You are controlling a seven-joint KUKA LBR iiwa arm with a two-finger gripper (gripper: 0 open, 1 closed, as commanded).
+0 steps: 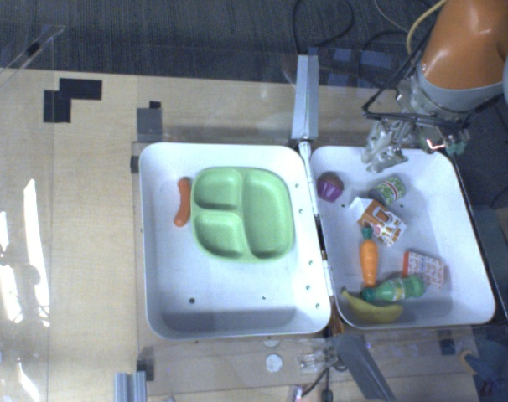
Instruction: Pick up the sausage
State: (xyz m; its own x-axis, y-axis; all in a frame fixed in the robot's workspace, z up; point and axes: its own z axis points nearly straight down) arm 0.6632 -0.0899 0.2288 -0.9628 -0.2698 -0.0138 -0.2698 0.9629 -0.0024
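The table (69, 224) carried two shallow white bins side by side, and the grey arm (463, 40) with its orange band came in over the far right corner. The left bin (229, 321) held a green divided tray (241, 212) in its middle. The right bin (468, 249) was the crowded one: along its near edge lay a banana (370, 306) with a green bottle (394, 290) just beside it, a carrot (368, 258) stood a little farther in, then a small printed carton (382, 221), a flat red packet (424, 268) toward the right wall, a small green can (390, 189) and a purple fruit (329, 187) near the divider.

The sausage (182, 202), small and orange-red, lay lengthwise in the left bin, in the narrow strip between the tray and that bin's left wall, close to the tray's rim.

The hand (386, 145) hung over the far edge of the right bin, just beyond the green can. It had nothing in it that I could make out, and I could not tell how far its grip stood apart from where I stood.

To my eye the job was at its very start, the approach not yet made. The next move called for a long carry across the divider and over the tray to the far side of the left bin, then a descent lined up across the sausage's short width. The gap by the wall looked tight, so a finger might well foul the tray rim.
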